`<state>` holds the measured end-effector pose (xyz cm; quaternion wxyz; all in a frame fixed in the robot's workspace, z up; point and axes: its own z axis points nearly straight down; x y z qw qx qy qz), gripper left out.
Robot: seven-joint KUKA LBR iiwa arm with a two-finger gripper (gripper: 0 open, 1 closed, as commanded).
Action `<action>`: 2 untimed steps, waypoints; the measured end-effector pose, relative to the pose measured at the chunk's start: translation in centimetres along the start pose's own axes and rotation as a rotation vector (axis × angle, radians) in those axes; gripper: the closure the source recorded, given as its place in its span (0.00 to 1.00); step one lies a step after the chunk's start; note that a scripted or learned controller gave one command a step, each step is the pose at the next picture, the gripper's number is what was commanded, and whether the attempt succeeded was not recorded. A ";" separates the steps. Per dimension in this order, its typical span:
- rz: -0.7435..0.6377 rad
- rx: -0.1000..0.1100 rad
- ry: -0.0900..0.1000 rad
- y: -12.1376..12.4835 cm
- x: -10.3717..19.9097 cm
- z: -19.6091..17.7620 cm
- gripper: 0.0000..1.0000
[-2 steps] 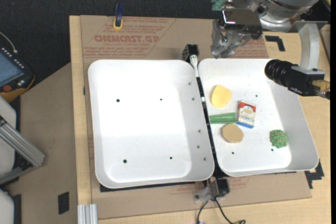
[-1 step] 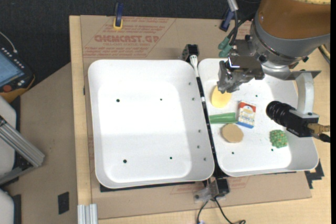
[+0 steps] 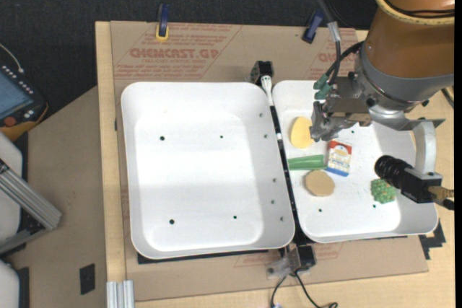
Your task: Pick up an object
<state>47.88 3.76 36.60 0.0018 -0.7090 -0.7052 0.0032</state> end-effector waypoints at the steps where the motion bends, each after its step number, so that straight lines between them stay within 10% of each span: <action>1: -0.009 -0.022 0.004 7.3 4.2 -9.4 1.00; 2: -0.003 0.006 0.000 7.9 3.5 3.3 1.00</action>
